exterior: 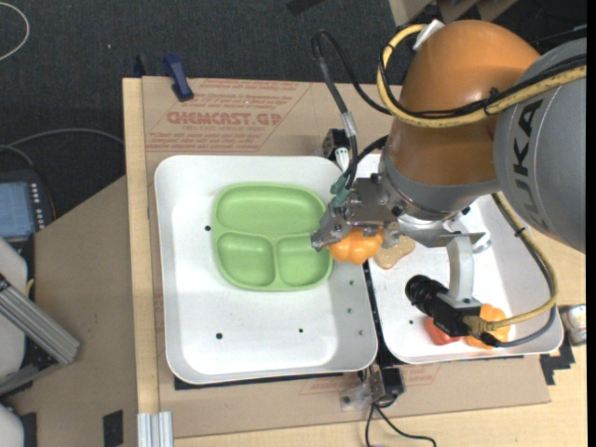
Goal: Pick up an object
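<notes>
End effector [346,236] is gripping an orange object [356,247], carrying it over the seam between bins beside the green tray [268,236].

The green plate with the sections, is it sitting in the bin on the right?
No, the green divided plate lies in the left white bin, away from the right white bin.

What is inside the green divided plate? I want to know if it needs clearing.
The green divided plate shows three bare compartments in the left bin. The claw and an orange object cover its right rim.
</notes>
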Robot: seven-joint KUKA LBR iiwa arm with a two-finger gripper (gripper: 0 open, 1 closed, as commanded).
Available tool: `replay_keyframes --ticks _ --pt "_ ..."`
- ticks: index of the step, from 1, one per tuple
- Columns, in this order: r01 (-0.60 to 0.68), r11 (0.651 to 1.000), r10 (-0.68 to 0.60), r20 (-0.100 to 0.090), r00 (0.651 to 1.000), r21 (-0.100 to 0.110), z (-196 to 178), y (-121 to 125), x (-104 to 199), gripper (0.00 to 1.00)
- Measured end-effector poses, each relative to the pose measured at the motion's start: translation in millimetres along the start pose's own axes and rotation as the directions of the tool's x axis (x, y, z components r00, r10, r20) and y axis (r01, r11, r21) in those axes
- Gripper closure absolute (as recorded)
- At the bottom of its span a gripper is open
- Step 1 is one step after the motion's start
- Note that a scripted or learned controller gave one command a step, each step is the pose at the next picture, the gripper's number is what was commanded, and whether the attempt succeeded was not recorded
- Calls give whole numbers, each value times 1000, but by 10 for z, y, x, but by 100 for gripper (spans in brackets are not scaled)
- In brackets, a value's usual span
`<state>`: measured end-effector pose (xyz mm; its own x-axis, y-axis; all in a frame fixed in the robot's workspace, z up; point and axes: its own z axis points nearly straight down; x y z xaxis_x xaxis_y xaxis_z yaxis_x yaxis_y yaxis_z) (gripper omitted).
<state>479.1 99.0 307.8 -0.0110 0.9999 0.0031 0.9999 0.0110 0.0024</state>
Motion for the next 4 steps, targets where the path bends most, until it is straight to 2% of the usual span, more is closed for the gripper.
replay_keyframes --ticks 1,2,3,4 --pt "-16 1000 16 3 1000 -8 -776 7 -579 100" --pt "-13 1000 13 4 1000 -1 -790 -1 -742 100" --pt "-17 1000 17 4 1000 9 -293 -18 -1215 100" --pt "-18 1000 18 8 1000 -5 -748 -17 -1932 100"
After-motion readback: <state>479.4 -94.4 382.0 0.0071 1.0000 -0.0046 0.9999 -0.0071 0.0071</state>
